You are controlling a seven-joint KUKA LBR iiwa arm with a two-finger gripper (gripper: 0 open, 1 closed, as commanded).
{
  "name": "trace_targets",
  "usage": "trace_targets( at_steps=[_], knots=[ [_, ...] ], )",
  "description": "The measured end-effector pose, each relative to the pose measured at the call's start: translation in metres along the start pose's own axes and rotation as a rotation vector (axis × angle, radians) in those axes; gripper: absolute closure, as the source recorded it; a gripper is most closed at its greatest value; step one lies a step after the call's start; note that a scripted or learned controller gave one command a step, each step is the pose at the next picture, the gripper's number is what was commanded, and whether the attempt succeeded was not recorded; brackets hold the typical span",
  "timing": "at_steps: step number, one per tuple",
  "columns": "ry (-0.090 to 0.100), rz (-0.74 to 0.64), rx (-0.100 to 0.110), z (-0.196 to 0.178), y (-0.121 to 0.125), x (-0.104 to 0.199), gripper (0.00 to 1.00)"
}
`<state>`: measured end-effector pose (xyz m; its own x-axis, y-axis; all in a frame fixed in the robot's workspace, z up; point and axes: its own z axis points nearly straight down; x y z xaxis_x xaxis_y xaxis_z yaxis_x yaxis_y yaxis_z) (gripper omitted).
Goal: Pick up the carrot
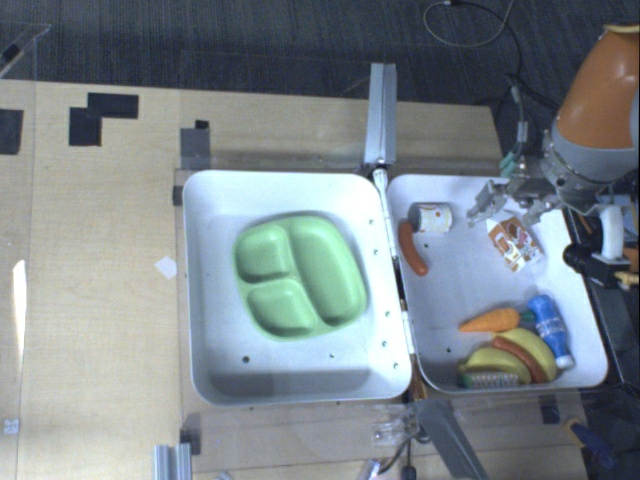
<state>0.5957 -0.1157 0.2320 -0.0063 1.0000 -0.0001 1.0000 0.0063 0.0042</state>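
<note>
Plate point(298, 273) is lying in left bin point(215, 368). Sausage point(412, 248) and can point(432, 217) are sitting in right bin point(440, 298); carrot point(490, 320) is lying beside banana point(505, 358). Hand point(512, 200) is hovering spread open, gripping nothing, above packet point(514, 244).

A robotics lab: plywood bench point(90, 268), white bins point(200, 268) (metal-framed), loose cable point(470, 13).

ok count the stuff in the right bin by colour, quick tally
orange: 1, the carrot
red: 1, the sausage
blue: 1, the bottle
yellow: 1, the banana
white with print: 2, the small can and the packet
total: 6; more pieces lie bunched by the banana, too crowded to count
</note>
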Motion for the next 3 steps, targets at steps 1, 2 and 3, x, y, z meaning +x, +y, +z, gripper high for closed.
trace_targets(
  at_steps=[1, 2, 3],
  knots=[
    [-0.001, 0.035, -0.005, 0.141, -0.055, -0.020, 0.00],
    [-0.005, -0.192, -0.018, 0.141, -0.102, 0.005, 0.00],
    [-0.005, -0.193, -0.018, 0.141, -0.102, 0.005, 0.00]
  ],
)
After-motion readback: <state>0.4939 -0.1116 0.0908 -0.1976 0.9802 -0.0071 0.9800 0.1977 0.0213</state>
